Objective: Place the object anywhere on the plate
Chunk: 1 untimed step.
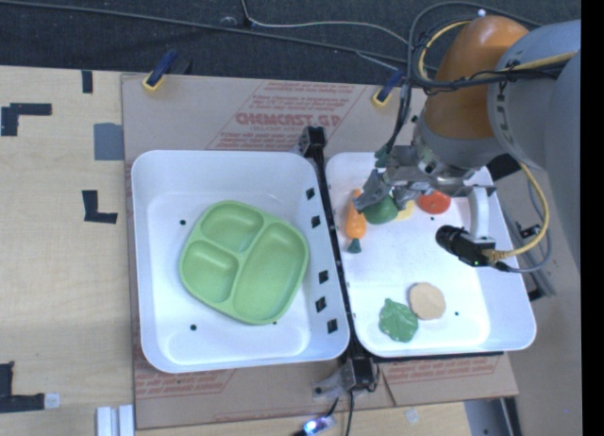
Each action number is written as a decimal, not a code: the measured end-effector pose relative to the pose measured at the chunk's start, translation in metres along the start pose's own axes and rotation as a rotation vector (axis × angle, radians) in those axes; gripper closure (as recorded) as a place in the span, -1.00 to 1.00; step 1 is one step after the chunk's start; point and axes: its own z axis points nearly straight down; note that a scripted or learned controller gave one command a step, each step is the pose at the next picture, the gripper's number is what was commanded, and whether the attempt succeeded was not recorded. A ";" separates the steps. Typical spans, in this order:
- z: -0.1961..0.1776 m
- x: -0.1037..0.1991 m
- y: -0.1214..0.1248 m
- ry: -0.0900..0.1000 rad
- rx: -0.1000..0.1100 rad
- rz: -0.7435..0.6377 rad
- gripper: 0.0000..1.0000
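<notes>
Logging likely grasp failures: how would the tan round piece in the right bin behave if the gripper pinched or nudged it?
The tan round piece looks low and flat, so it would probably slide rather than roll. Its smooth surface suggests light toy plastic, likely stiff. It touches the green leafy piece, so a nudge may shift both.

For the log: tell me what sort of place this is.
Probably a robot manipulation lab bench, not a kitchen. A grey arm reaches over two white bins, toy food pieces lie in the right one, a green plate in the left, and cardboard is clamped beneath.
</notes>
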 end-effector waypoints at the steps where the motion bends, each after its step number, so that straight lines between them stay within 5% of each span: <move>1: -0.009 0.043 0.025 0.001 -0.003 0.000 1.00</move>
